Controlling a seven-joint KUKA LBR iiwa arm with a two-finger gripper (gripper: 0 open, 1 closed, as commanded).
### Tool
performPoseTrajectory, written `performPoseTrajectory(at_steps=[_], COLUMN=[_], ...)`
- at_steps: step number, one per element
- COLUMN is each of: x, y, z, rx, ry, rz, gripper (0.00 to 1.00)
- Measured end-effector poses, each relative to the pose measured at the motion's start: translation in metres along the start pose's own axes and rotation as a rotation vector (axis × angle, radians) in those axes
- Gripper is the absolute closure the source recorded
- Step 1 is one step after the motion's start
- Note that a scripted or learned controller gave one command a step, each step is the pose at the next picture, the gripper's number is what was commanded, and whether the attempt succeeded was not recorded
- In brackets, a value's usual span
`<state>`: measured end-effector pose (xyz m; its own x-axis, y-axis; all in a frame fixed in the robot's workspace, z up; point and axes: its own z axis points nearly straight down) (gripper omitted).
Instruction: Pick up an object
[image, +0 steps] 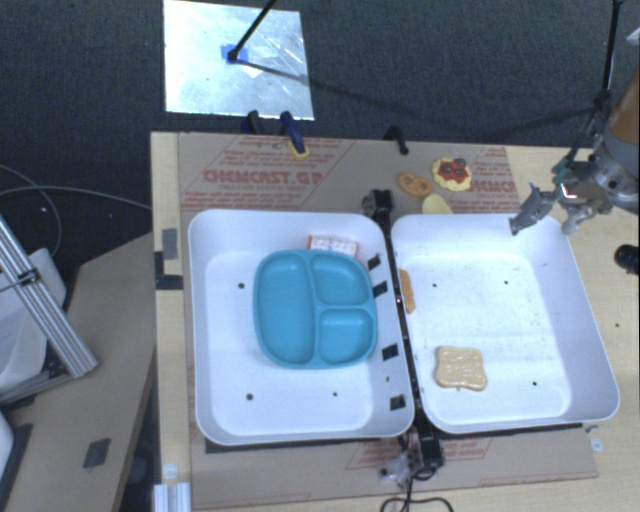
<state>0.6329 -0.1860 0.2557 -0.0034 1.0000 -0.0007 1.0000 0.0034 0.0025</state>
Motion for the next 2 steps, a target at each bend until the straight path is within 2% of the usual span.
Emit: performPoseTrajectory(at_steps=[1, 2], x=[-0.020, -0.021], y=[-0.004, 0.001], z=[0.171, 0.150], rx=[0.008, -0.005], ry=[0.001, -0.002], rz=[0.003, 0.000], gripper=[0.00, 1.00])
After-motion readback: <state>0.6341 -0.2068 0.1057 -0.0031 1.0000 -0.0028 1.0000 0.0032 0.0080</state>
